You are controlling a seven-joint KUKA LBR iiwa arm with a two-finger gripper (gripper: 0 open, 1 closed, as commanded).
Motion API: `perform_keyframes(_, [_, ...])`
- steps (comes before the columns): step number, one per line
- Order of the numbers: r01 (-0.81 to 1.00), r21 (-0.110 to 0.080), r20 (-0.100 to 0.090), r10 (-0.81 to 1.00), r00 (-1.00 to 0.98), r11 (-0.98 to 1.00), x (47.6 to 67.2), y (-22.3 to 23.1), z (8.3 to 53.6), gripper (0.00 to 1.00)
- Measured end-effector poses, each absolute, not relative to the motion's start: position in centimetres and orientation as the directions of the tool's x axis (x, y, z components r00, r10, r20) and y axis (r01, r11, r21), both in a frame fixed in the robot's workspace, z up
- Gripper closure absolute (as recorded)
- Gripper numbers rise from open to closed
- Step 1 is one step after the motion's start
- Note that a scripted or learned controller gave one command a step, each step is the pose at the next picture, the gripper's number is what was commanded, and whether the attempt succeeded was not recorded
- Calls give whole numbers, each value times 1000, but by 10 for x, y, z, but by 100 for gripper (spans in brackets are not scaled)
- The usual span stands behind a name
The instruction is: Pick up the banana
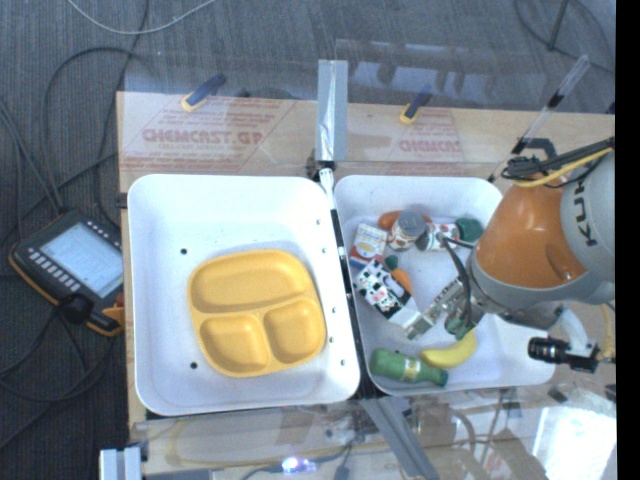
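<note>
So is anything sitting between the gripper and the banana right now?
Nothing visible does. The gripper hangs just above the banana in the right bin. The green bottle lies close on the banana's left, so it could crowd the grasp.

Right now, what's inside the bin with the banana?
The right bin holds the banana, a green bottle, a spotted box and small jars. The arm hides its right part.

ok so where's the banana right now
The banana lies near the front edge of the right bin, just right of the green bottle and below the gripper.
</note>
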State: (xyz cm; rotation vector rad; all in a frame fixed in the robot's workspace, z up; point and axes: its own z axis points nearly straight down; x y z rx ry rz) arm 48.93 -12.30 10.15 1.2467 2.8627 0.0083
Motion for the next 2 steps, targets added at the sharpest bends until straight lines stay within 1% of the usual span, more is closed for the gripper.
perform_keyframes(1, [731, 12, -15, 731, -682, 682, 489, -123, 102, 0])
perform_keyframes(2, [736, 8, -11, 736, -677, 677, 488, -193, 90, 0])
